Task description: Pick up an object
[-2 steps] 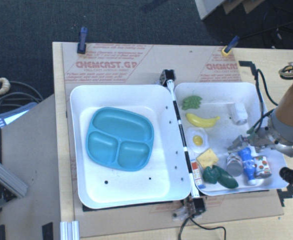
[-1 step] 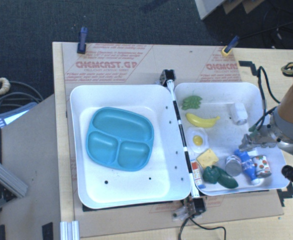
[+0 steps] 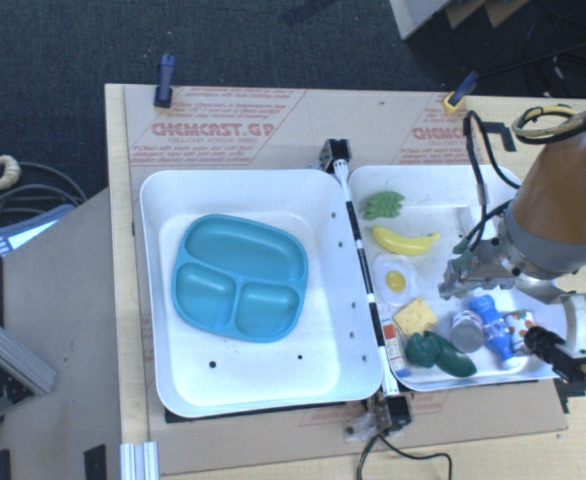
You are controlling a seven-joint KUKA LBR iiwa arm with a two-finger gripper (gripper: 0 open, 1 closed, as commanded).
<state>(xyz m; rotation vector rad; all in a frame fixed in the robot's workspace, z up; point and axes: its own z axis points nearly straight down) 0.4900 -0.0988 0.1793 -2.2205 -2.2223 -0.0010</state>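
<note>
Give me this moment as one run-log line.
phase: reaching | gripper: over right bin, nothing seen held | below it: banana, egg, cheese | left bin: blue tray

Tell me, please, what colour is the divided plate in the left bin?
The plate is light blue, seen best in the camera view.

The arm (image 3: 558,208) is a thick rounded body with a broad orange band above a grey wrist section, black cables looping along its upper side, a yellow-and-black cable coil near its top, and a dark metallic claw (image 3: 460,268).
</note>
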